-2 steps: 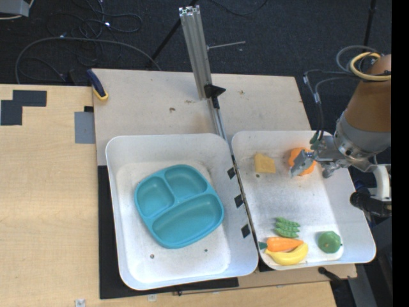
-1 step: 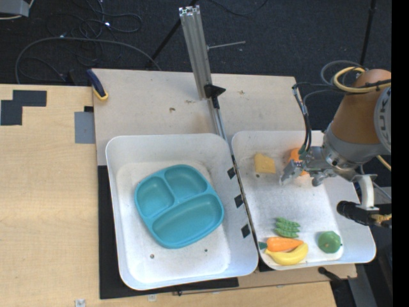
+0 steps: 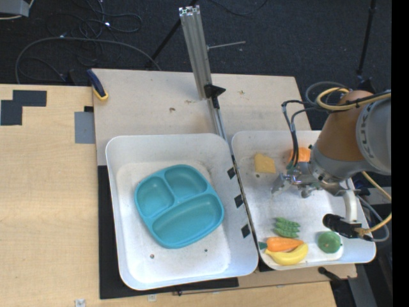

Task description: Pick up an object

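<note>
Fingers (image 3: pixel 281 185) hang spread and empty low in the right bin (image 3: pixel 262 203), beside the yellow block (image 3: pixel 264 164), seemingly poised to grasp it.

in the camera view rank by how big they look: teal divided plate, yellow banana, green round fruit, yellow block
1. Teal divided plastic plate, by far the largest.
2. Yellow toy banana.
3. Yellow block and green round toy fruit: they look alike in size, so I won't rank them.
</note>
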You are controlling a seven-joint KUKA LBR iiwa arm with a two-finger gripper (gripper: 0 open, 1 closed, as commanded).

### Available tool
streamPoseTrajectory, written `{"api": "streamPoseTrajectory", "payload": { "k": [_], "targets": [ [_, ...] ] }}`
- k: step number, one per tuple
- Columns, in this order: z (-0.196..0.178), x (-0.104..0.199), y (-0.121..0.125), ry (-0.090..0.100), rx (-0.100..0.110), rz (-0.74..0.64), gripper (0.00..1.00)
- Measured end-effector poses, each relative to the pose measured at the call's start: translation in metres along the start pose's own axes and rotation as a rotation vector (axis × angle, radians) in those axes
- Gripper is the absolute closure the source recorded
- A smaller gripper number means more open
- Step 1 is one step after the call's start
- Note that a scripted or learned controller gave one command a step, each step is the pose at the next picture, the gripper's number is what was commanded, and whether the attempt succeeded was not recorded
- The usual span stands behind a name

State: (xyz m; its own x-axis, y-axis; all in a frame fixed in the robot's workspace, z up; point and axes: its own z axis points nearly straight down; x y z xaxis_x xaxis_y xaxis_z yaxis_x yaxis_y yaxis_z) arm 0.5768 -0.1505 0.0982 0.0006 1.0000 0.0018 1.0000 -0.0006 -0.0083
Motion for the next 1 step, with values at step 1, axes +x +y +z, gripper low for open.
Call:
{"api": "streamPoseTrajectory", "payload": {
  "k": [1],
  "targets": [
    [0.0039, -0.001, 0.0028, -0.001, -0.01, -0.001, 0.0]
  ]
}}
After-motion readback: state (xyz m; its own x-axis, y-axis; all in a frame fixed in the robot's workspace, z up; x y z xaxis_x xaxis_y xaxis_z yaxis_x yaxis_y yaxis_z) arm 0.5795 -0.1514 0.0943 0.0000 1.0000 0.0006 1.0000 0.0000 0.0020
